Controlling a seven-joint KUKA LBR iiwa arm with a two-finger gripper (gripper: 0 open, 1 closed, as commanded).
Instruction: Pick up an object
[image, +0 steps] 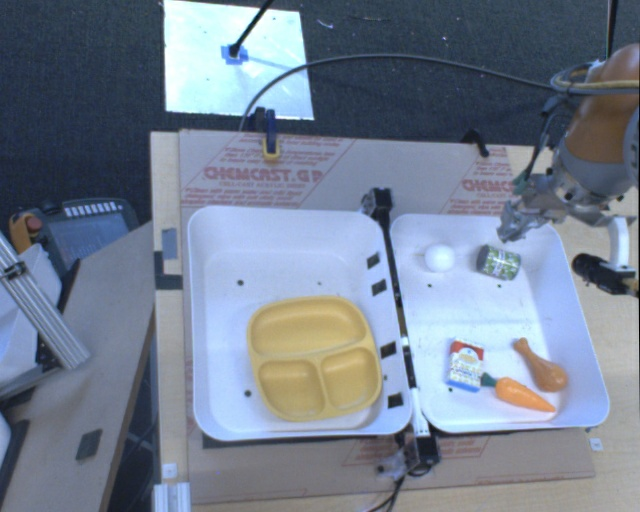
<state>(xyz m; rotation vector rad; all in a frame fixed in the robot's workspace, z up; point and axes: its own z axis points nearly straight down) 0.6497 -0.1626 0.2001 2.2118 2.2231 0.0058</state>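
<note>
— Green-labelled, that little can (498, 262): where does it lie from the hand (512, 228)?

— Just below the hand and a touch to its left, on its side on the floor of the right bin (580, 300). Hand and can look apart, though only narrowly.

— And the white ball (438, 258)?

— Further left of the hand, beside the can. The small box (465, 365), carrot (516, 394) and drumstick (541, 365) sit well below the hand, at the bin's near end.

— How is the arm posed?

— It reaches in from the right, orange band (604, 120) above the wrist, the hand tilted down and leftward over the bin's far right corner.

— Fingers wide or narrow?

— I cannot tell; they blur into one dark tip. Nothing shows between them.

— The left bin (215, 300)?

— Far left of the hand, it holds a yellow divided plate (312, 356).
</note>
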